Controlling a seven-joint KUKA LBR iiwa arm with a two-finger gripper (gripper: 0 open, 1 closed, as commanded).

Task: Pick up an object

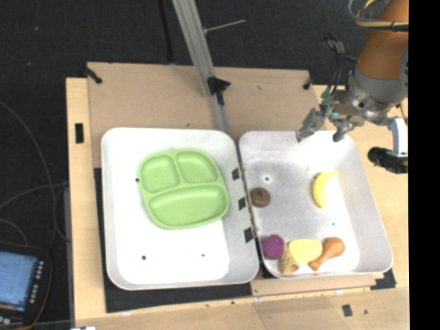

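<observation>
A yellow banana-shaped toy (324, 188) lies in the right half of the right bin (289, 150), roughly midway between that bin's far and near walls, resting on the bin floor and apart from every other item. A small brown round object (260, 196) sits near the bin's left wall, level with the banana and well apart from it. Along the near wall a cluster of four pieces lies close together: a purple round toy (273, 245) at the left, a tan cone-shaped piece (287, 260) just beside it, a pale yellow block (305, 249) touching or nearly touching the cone, and an orange drumstick-shaped toy (327, 251) at the right, angled with its thicker end toward the far right.

The end effector (321, 129) hangs over the far edge of the right bin, above and beyond the banana. Its two dark fingers are spread, one tip to the left and one to the right, with nothing between them. Above it the grey wrist and the orange band (381, 50) of the arm enter from the right.

The left bin (124, 253) adjoins the right bin along a shared edge and holds a green divided plate (183, 188) with three compartments, placed toward the bin's far half. Both bins rest on a light wooden desk (82, 184). A slanted metal pole (196, 43) rises from behind the bins, and a small screen (17, 280) sits at the lower left, off the desk.
</observation>
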